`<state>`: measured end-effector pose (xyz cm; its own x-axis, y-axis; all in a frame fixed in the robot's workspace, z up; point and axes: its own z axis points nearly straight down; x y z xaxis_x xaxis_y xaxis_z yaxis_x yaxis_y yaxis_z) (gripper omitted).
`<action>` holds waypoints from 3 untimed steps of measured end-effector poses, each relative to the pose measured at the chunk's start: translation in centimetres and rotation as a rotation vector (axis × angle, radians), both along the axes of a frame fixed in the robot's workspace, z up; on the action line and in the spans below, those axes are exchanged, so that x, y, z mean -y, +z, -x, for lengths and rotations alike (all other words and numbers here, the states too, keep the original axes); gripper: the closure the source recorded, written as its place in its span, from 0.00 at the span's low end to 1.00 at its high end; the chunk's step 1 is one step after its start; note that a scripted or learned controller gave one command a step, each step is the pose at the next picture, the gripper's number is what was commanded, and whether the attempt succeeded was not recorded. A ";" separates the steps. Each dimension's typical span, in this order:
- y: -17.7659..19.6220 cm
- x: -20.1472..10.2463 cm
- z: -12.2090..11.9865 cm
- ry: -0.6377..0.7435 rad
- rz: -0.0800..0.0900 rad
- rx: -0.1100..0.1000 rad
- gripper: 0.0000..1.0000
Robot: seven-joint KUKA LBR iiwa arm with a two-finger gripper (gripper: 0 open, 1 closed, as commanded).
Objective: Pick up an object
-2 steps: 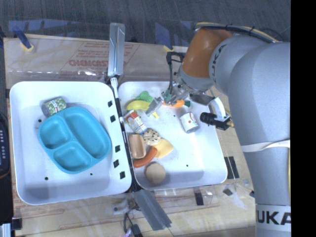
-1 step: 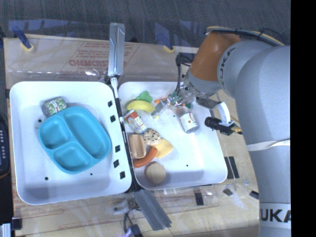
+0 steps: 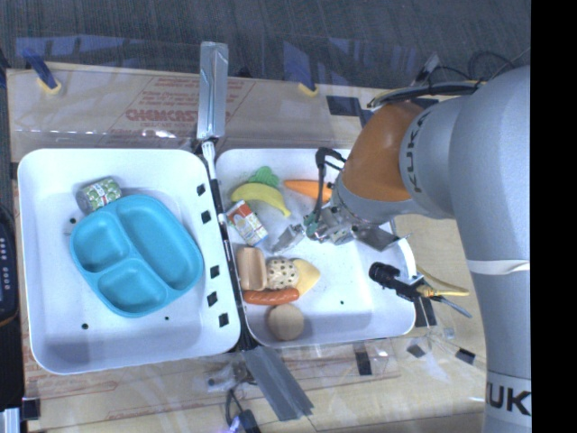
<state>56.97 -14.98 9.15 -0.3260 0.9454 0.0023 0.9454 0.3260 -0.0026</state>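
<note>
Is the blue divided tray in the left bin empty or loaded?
Empty. The blue divided tray lies flat in the left bin; all three compartments show bare blue plastic.

Grey arm (image 3: pixel 478 152), orange band (image 3: pixel 379 156), black "KUKA" lettering

Bright, even light; slight softness.

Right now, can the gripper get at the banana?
Probably yes. The gripper sits low in the right bin, just right of the banana, whose top is bare; the carton crowds its lower side.
</note>
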 end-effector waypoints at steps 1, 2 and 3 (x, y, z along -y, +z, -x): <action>-0.1 4.6 -8.3 -0.077 -0.020 -0.034 0.00; 0.1 5.9 -6.2 -0.079 0.001 0.002 0.00; 0.1 5.9 -6.2 -0.079 0.001 0.002 0.00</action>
<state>63.16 -20.84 9.25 -0.2504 0.9681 0.0005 0.9681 0.2504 -0.0009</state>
